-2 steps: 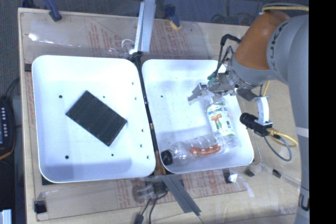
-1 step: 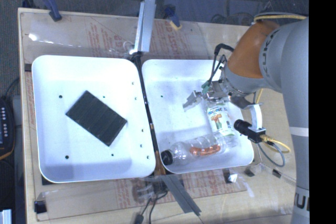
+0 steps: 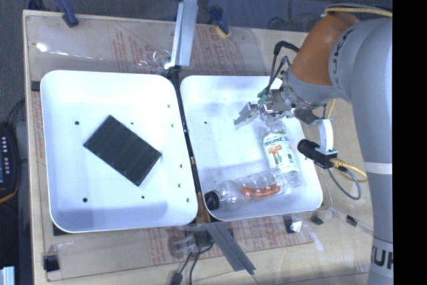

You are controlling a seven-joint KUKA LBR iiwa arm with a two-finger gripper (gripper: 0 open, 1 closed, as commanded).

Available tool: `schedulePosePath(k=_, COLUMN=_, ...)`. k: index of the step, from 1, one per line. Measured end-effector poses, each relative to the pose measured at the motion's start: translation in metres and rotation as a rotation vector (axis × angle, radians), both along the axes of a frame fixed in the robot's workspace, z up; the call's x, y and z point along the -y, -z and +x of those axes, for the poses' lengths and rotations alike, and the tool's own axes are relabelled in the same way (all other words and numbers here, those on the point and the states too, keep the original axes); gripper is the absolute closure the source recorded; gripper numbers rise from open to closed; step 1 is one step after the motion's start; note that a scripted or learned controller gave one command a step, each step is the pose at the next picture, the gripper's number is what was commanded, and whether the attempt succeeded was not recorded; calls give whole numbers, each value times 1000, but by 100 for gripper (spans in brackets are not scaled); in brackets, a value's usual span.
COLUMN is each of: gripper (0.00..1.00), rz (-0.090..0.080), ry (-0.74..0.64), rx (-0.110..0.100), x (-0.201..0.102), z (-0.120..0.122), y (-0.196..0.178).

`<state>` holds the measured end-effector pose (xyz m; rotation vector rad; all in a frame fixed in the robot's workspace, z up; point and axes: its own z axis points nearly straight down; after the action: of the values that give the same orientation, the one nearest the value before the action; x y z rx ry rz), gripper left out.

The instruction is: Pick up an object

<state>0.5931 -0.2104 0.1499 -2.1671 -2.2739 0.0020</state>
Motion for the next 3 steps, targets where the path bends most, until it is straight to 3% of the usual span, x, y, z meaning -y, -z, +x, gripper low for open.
schedulePosePath(k=1, gripper=0, rz=2, ry=-32, rx=-3, x=-1, z=-24, y=8)
schedulePosePath(k=2, gripper=0, rz=1, ry=-65, rx=1, x=0, z=-40, y=-47)
schedulePosePath(k=3, gripper=0, rz=1, ry=-46, rx=-2, x=0, z=-5, y=15)
